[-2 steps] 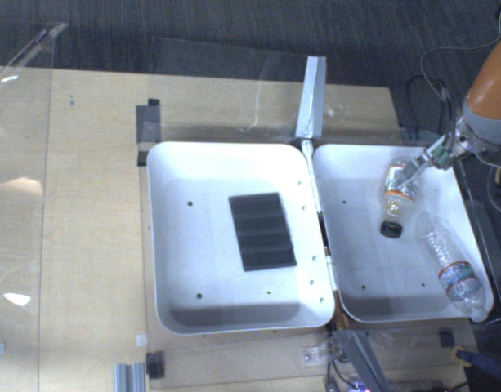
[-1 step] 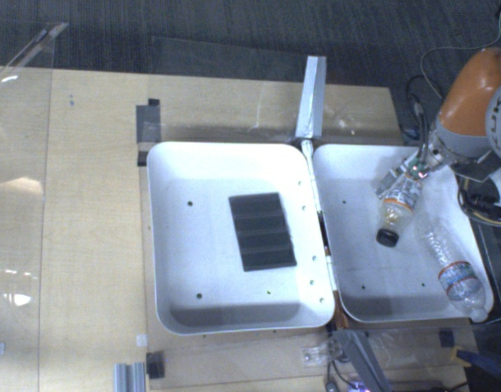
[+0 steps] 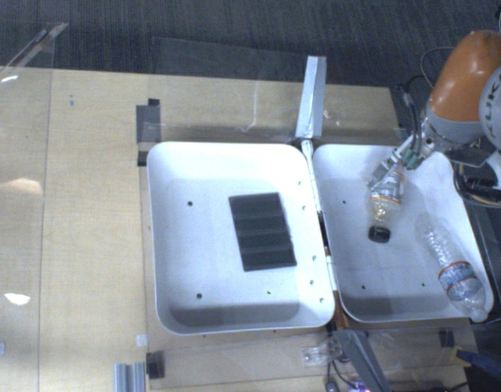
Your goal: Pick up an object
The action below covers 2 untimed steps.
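Clear plastic bottle (image 3: 453, 268) lying loose, well off from gripper (image 3: 395, 168). Pinching small black-capped bottle (image 3: 385, 202) by its base, hanging cap-down, probably for lifting.

Even, fairly bright overhead light, slightly cool in tone. The two white bins (image 3: 234, 158) at the frame's centre are near overexposed, with soft grey shadows pooled along their lower inner walls. Pale glare patches sit on the wooden bench (image 3: 70, 219) at the left edge, on a clear sheet. The picture is soft and low in resolution; fine detail blurs, most at the right edge. The dark floor along the top stays dim.
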{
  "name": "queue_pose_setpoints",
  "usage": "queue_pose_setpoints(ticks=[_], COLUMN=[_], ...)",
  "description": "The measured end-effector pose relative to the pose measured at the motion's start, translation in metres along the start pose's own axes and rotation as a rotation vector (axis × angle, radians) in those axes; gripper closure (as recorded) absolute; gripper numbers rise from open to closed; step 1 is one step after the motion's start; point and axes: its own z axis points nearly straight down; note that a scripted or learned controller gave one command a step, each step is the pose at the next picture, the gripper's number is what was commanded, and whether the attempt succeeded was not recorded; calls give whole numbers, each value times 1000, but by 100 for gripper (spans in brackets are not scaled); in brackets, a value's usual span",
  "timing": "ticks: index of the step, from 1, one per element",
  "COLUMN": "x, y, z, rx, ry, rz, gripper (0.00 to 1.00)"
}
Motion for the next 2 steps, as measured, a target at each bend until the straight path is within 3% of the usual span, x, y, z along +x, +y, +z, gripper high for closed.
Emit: queue_pose_setpoints(ticks=[1, 2], x=[38, 37], y=[-13, -10], z=[40, 26], rx=[-1, -9], ry=[0, -4], rz=[-28, -27], gripper=[0, 100])
